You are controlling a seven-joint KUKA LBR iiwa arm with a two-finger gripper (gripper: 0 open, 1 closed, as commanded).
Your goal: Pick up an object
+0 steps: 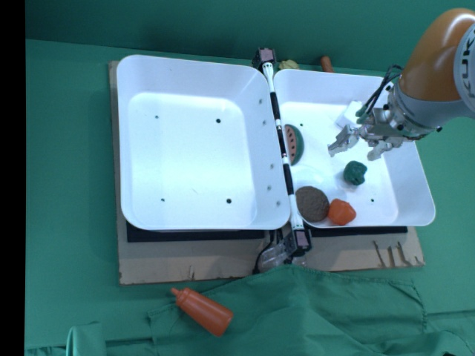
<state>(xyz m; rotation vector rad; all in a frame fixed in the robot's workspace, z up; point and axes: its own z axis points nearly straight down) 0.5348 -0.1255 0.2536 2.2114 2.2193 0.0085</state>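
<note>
Surface (67, 162) draped in green cloth, soft and creased; cardboard sheet beneath both bins. Left bin (133, 80), smooth glossy white plastic with rounded corners, sat bare. Right bin (415, 199) held the pickable items, clustered toward its near-left side, probably tumbled there. Arm (438, 58) reached in from the right, pincer (360, 144) hovering with its fingers spread apart and nothing between them, just above and left of the green pepper (355, 173) — judged the likeliest target. Brown disc (312, 203), matte and rough. Orange pepper (341, 212) touching it. Watermelon slice (294, 143) against the dividing wall. Orange bottle (202, 311) lying on the cloth outside.
</note>
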